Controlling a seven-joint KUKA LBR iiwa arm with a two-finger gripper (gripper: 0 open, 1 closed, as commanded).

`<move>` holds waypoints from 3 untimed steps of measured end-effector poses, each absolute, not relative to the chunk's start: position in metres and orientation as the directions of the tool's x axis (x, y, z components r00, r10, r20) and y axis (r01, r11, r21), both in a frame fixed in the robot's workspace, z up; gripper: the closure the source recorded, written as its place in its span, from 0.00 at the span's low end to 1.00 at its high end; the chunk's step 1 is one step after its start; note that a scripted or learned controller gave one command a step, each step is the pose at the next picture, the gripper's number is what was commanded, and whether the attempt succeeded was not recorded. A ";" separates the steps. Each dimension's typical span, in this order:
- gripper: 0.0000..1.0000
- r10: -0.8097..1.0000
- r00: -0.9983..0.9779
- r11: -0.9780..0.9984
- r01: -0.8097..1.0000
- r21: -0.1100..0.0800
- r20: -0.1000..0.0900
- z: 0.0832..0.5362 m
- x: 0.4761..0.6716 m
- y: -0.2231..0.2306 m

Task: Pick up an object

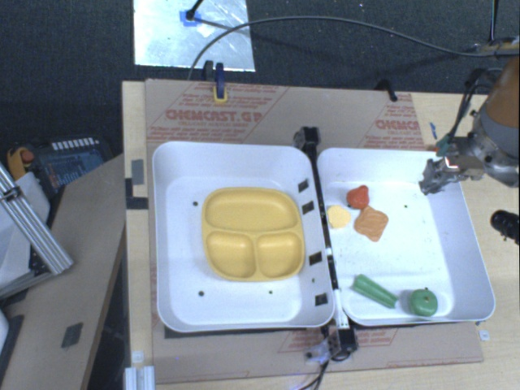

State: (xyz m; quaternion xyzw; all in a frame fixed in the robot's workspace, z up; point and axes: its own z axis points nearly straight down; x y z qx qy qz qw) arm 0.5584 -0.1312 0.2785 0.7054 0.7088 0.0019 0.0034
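The right bin holds a red piece, a pale yellow piece, an orange piece, a long green piece and a round green piece. My gripper hangs over the bin's upper right part, well to the right of the red piece. Nothing shows between its tips. The arm reaches in from the right edge.
The left bin carries a yellow divided tray. A black clamp strip runs between the two bins. Cables cross the dark floor at the back, and a metal sheet lies there.
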 end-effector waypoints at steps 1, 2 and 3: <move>1.00 1.000 -0.008 0.008 1.000 0.002 0.000 0.260 0.566 -0.075; 1.00 1.000 -0.010 0.010 1.000 0.001 0.002 0.242 0.563 -0.021; 1.00 1.000 -0.009 0.009 1.000 0.000 0.001 0.226 0.569 0.031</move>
